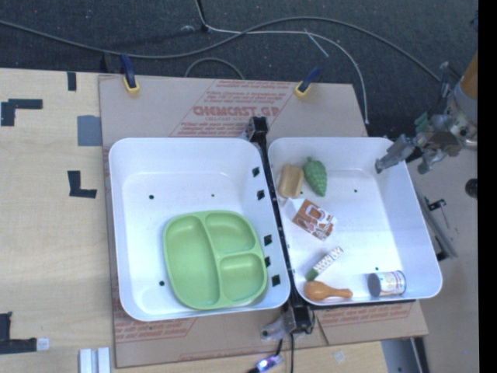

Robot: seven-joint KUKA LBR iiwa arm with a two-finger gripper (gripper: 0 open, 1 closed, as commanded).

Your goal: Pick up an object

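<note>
- We see two white bins side by side; the left bin (128,208) holds a green divided plate (214,259) near its front edge.
- The right bin (404,208) holds the loose objects to pick from: a tan block (290,181) and a green leafy toy (315,176) close to the divider (270,208), just beyond a brown-and-white packet (313,218).
- Nearer the front edge of the right bin lie a small white bar (325,262), an orange gourd-shaped toy (327,291) and a can on its side (387,284).
- The tool (404,155) hovers over the far right rim of the right bin; we cannot tell how its fingers stand.
- Both bins rest on a cardboard sheet (225,107) on a wooden table (46,239); dark carpet (78,14) with cables (256,29) lies beyond.
</note>
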